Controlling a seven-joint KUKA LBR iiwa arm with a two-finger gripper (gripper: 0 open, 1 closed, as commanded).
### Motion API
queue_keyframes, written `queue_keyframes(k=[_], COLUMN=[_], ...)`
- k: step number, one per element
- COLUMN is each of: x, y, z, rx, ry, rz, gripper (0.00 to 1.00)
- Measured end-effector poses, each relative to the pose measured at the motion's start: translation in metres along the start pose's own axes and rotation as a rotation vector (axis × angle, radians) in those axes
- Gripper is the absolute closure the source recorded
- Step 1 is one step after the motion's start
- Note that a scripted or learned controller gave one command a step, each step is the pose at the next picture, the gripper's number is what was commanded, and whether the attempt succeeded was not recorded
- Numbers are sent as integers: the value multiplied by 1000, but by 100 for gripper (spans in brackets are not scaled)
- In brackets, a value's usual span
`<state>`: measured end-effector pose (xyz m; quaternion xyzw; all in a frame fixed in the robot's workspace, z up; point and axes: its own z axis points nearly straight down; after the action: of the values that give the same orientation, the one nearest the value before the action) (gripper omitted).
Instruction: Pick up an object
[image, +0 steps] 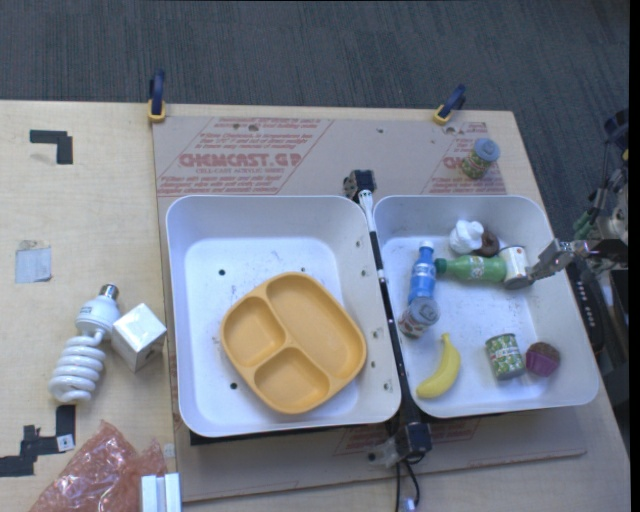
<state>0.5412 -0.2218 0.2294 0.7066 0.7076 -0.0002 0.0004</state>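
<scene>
The right bin holds a blue bottle, a green bottle lying on its side with a white end, a white and brown toy, a small grey jar, a banana, a green can and a dark red round piece. My gripper reaches in over the bin's right rim. It sits just right of the green bottle's white end, close to it or touching it. Nothing is lifted off the bin floor.
A yellow divided plate lies in the left bin. A small jar stands on the board behind the right bin. On the bench to the left lie a spiral bulb, a white cube and a red mesh bag.
</scene>
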Motion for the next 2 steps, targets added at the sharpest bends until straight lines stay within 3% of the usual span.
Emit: queue_keyframes(k=[1,2], x=[0,16], y=[-31,-63], z=[72,71], rx=[0,0], ry=[0,1], rz=[2,3], gripper=[0,0])
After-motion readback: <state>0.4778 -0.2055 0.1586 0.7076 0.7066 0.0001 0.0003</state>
